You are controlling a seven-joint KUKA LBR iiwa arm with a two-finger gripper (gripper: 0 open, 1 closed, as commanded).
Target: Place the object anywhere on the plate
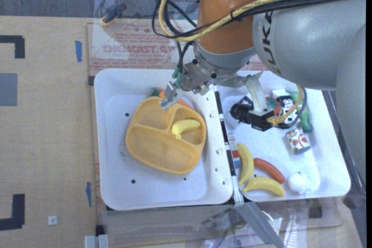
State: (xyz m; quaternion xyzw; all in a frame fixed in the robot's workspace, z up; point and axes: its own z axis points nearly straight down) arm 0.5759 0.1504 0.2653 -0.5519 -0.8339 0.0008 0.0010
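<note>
The gripper (170, 96) hangs over the far rim of the yellow plate (160, 154), in the bin (110, 160) on the view's left. Whether it is open or closed cannot be told. The small banana (186, 126) lies in the plate's upper right compartment, near the gripper.

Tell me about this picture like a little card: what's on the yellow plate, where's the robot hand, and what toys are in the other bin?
plate: yellow plate, split into compartments, lying in the left bin
on the plate: one small banana, in the right-hand compartment
gripper: gripper over the plate's far rim, beside the small banana
right bin: curved banana, lower banana, red sausage, white round thing, little printed box
</note>
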